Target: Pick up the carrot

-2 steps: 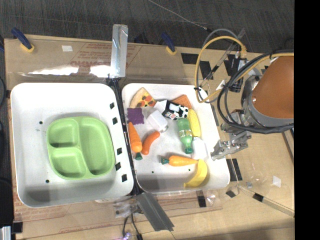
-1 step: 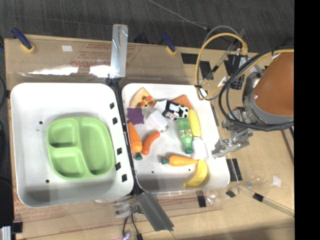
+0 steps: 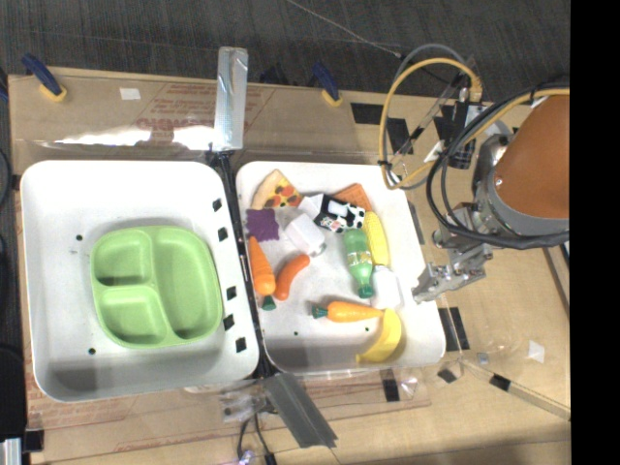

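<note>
Banana (image 3: pixel 385 339) at right bin's (image 3: pixel 291 352) near edge; carrot (image 3: pixel 353 311) touching behind, lengthwise along it. Gripper (image 3: pixel 448 277) outside right rim; grip state indiscernible.

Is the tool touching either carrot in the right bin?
Apart. The camera view shows the tool outside the right bin's rim, with bench between it and both carrots: one by the divider, one near the banana.

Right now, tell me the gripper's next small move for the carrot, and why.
Probably shift left over the right bin. The gripper sits outside its right rim, while the nearest carrot lies inside near the front, beside the banana. It needs to be above the carrot before descending.
</note>
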Action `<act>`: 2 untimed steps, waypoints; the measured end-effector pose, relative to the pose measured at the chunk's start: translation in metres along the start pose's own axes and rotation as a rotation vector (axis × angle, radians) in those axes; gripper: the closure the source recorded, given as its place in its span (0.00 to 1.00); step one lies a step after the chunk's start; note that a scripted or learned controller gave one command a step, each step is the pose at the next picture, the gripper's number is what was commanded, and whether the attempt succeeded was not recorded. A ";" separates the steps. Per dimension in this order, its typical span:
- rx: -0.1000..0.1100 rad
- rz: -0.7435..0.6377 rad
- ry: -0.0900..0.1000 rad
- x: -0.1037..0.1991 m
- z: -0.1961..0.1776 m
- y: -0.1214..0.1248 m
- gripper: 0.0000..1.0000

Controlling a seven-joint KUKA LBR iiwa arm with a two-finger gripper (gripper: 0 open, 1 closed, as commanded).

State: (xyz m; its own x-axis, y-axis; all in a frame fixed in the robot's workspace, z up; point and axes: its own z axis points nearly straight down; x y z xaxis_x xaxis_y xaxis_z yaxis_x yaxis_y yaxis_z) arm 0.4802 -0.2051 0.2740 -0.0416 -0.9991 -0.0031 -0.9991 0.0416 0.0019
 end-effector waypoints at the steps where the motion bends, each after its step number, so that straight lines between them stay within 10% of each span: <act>1: 0.000 -0.005 -0.001 -0.002 -0.010 -0.001 1.00; 2: 0.001 -0.009 -0.002 -0.003 -0.019 -0.002 1.00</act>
State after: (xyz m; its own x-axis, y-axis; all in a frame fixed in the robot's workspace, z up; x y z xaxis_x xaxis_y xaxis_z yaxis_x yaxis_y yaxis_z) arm 0.4828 -0.2018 0.2931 -0.0322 -0.9995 -0.0051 -0.9995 0.0322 0.0013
